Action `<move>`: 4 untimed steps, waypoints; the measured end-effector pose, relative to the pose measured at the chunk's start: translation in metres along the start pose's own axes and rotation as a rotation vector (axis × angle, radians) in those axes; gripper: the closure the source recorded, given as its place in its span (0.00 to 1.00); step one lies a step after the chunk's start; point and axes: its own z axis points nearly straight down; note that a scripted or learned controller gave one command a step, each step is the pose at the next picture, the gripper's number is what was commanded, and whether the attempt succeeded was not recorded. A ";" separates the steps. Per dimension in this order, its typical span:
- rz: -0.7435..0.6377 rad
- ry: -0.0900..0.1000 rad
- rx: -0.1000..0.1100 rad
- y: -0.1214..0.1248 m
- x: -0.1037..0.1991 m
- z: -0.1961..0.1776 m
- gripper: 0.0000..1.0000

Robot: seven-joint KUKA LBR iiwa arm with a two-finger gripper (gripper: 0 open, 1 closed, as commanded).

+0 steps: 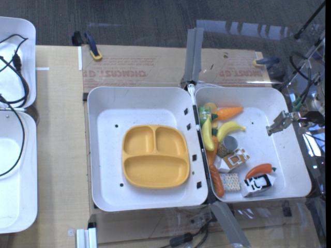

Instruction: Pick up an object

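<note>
Clutter of toy food in right bin, heaped along its left wall. Banana as landmark: yellow, curved, long axis slanting, one tip up-right, other down-left. Carrot just above banana, orange, lying near-level, thin end pointing right. Second yellow fruit left of banana, lying lengthwise along wall. Tin just below banana. Red-orange pepper further below, to right. Gripper well right of banana, over bare bin floor, holding nothing visible; open or closed, cannot tell.
</note>
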 end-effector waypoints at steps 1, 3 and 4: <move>-0.006 0.000 0.001 0.060 0.069 0.067 0.00; -0.195 -0.002 -0.004 0.104 0.062 0.165 1.00; -0.196 -0.002 -0.004 0.104 0.062 0.165 0.00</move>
